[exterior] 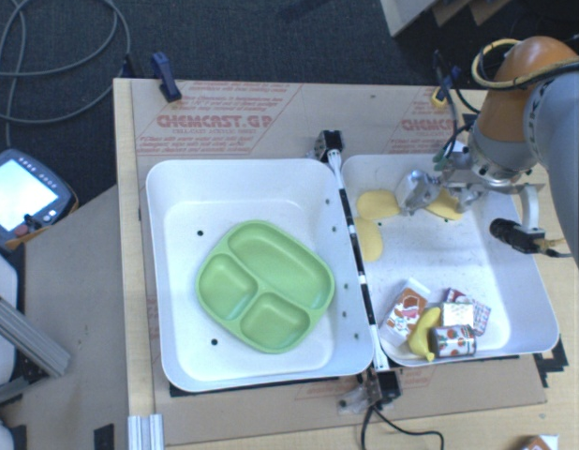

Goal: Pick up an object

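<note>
Leftward first, then across to the arm:

Left bin [177, 190]: holds a green divided plate [264, 285] lying flat near its middle; nothing to grasp here but that.

Right bin [524, 289]: carries the likely targets. Pale yellow flat pieces [372, 216] lie at its upper left, touching the wall shared with the other bin.

Near corner of right bin: a cluster of small cartons [455, 328] with a banana [423, 332] lying among them, all touching one another.

Gripper [414, 195]: low over the upper part of the right bin, just beside the yellow pieces, with another yellow piece [446, 210] right under the wrist.

Jaws: whether they are spread or pressed together I cannot tell; the metal is too blurred and nothing clearly sits between them.

Step in hand: by my judgement, closing in on a yellow piece.

Doing it well: centre over one piece, away from the bin wall, descend fully since the pieces look thin, then close before lifting straight up.
</note>
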